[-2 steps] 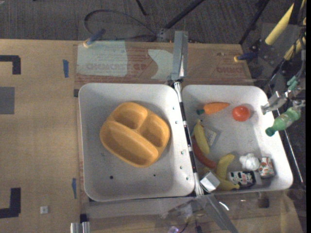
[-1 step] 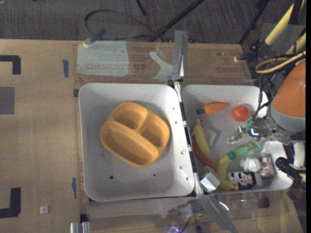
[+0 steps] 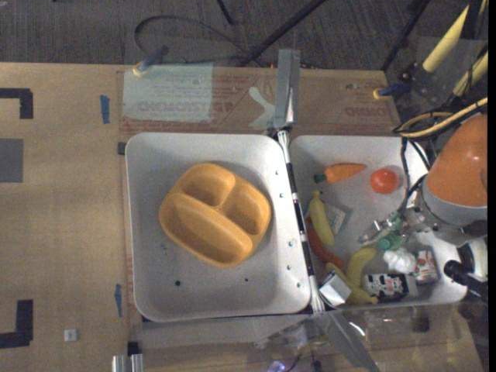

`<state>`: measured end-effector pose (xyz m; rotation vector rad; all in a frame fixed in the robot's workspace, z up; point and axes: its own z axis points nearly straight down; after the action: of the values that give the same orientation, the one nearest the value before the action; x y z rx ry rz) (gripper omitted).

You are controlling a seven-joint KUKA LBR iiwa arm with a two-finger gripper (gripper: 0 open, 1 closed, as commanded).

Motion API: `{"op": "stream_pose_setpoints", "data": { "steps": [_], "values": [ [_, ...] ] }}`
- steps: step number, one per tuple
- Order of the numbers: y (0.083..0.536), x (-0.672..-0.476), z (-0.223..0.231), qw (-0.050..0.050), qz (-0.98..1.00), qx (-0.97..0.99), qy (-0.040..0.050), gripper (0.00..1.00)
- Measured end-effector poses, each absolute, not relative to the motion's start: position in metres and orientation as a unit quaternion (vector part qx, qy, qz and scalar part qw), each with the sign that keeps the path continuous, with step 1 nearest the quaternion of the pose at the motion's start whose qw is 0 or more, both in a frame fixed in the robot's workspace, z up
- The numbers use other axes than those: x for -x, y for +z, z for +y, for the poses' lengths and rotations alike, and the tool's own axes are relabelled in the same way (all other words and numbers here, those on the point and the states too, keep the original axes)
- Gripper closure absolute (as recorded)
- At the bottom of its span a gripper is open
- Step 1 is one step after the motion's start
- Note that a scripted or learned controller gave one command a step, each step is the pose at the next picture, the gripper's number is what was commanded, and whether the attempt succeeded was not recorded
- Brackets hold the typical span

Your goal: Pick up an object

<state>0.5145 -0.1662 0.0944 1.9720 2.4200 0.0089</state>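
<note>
Here, two shallow white bins are seen side by side on a brown bench, and the orange compartment plate [image 3: 215,213] is taken as the landmark. The plate lies tilted in the middle of the left bin [image 3: 147,285], with three hollows showing.

To the right of the plate, past the divider between the bins, the right bin [image 3: 349,149] is crowded with small things. A yellow banana [image 3: 320,218] lies nearest the plate, just beyond the divider, with a red strip running along its plate-side edge. Further right and slightly above the plate's level, an orange carrot [image 3: 343,172] is seen, and beyond it a red tomato [image 3: 384,180]. Below and to the right of the plate, a second yellow banana [image 3: 358,266] is curved beside a small dark carton [image 3: 387,285], a white crumpled item [image 3: 400,260] and a small red-and-white box [image 3: 424,267].

The arm is seen far right of the plate, its orange band [image 3: 463,173] hanging over the right bin's edge. The gripper [image 3: 395,229] is lowered among the clutter right of the first banana, above the white crumpled item. Whether its claw is apart or together cannot be told, and no object is seen gripped.
</note>
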Motion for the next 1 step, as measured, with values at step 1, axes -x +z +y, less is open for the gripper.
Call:
{"op": "stream_pose_setpoints", "data": {
  "steps": [1],
  "values": [
    [0.1015,-0.6054,-0.2066,0.002,0.807,-0.591,0.0026,0.0]
  ]
}}
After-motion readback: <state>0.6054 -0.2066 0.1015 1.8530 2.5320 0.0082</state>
